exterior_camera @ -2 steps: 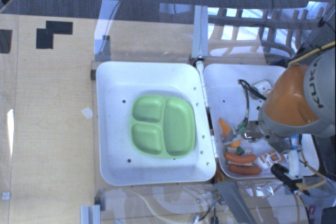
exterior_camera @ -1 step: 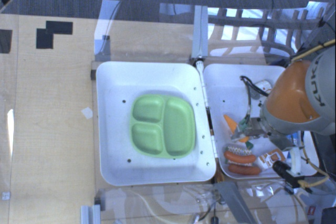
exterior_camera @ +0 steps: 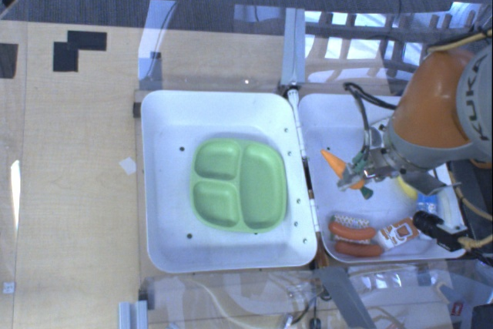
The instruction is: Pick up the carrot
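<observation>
I see my hand [exterior_camera: 359, 175] at the small orange tapered carrot's [exterior_camera: 334, 162] thick end, grip state unclear; it may slip sideways.

Chunky grey arm [exterior_camera: 470, 100] with a fat orange band [exterior_camera: 431, 100] above the wrist, partial black lettering on the grey shell, black cable looping off it, small metal gripper [exterior_camera: 362, 169] with greenish bits.
</observation>
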Controlling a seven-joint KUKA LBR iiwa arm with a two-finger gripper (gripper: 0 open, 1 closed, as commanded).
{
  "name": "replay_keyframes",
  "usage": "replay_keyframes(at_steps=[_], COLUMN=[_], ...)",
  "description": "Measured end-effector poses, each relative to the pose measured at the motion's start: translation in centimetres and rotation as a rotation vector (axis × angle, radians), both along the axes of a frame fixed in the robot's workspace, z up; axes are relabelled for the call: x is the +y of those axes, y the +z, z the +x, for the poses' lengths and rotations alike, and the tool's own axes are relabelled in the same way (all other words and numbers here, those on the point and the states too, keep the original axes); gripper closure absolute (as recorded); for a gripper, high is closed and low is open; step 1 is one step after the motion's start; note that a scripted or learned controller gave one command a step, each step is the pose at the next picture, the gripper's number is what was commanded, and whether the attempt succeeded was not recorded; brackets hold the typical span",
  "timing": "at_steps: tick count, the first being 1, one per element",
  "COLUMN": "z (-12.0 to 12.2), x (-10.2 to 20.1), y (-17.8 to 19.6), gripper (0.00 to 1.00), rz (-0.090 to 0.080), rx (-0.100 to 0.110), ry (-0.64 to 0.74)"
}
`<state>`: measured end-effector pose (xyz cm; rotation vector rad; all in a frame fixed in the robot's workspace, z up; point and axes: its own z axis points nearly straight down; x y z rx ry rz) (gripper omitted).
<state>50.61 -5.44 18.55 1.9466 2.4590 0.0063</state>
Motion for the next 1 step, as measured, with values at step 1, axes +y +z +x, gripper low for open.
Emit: replay_keyframes(at_steps=[1], z=[3.88], x=[-0.07], y=[2.09], gripper=[1.00], rz=[0.000], rx=[0.000], ry=[0.020])
